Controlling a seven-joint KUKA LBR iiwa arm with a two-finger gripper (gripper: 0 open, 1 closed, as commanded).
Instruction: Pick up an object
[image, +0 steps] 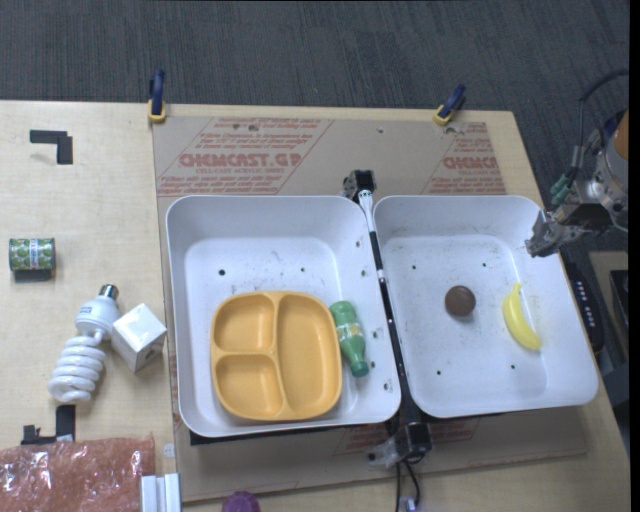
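A small curved yellow banana (521, 318), smooth and plastic-looking, lies in the right-hand shallow white bin (430, 230), close to that bin's right wall, its length running roughly up and down the view. Just beside it, nearer the bin's middle, rests a round dark brown ball (460, 301), apart from the banana.

The two-finger gripper (545, 241) sits at the upper right rim of the same bin, over the wall's edge. The banana lies below it in the view, near but clearly apart, and the brown ball is farther off toward the lower left of it. Whether the claw is spread or closed cannot be told from this view, and nothing is seen between its tips.

In the left white bin (200, 230) a yellow three-compartment plastic plate (276, 354) lies flat, with a small green bottle (349, 337) on its side touching the plate's right edge. On the bench to the left of the bins stand a white spiral light bulb (82, 351), a small white cube-shaped box (138, 336) and a green tin can (31, 255).
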